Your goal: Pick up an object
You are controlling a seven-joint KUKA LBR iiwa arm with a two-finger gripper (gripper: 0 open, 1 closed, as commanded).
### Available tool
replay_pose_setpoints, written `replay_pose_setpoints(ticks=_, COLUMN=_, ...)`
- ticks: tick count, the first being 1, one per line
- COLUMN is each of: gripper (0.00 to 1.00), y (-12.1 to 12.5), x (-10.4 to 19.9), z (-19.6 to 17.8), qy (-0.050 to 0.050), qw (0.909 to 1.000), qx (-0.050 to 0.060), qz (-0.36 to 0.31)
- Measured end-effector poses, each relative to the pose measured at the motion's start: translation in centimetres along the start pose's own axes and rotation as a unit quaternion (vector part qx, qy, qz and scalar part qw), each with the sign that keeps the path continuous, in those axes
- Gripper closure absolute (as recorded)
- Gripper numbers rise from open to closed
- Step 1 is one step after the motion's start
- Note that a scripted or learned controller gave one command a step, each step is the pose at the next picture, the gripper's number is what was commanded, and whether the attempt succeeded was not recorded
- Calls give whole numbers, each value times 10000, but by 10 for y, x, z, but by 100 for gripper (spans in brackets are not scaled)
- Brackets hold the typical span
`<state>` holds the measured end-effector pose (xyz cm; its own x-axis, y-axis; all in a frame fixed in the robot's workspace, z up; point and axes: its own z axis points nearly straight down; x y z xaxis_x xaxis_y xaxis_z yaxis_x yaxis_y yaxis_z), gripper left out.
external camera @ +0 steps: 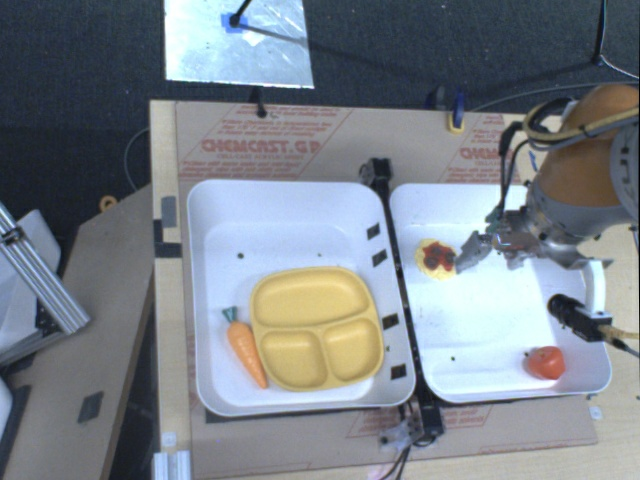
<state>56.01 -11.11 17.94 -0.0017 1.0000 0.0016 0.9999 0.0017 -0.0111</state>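
Reaching in from the right edge of the bench, our gripper (468, 256) is hanging low over the right bin (470, 363), in its upper middle, with its dark tip pointing left toward the divider between the two bins; from this slant we are not seeing its end clearly enough to tell how it is set, and we are seeing nothing in its hold. Just beside the tip, to its left and touching or nearly touching it, the small yellow-and-red piece (436, 258) is lying flat on the bin floor near the bin's left wall. It is roundish, so we are finding no long axis to line up with, and we are judging that the coming move turns on that short leftward offset. Near the right bin's lower right corner, well apart from the gripper, the red tomato-like piece (545, 362) is sitting alone. Over in the left bin (290, 206), the yellow divided tray (316, 326) is resting toward the lower edge, all three compartments bare, and the orange carrot (245, 350) is lying just beside the tray's left rim, green end up-left.
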Motion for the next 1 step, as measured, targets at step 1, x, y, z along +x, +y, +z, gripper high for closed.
replay_pose_setpoints(ticks=1, gripper=0, y=3, x=0, z=-6, qy=-8, qw=10000, qx=-64, qz=-12)
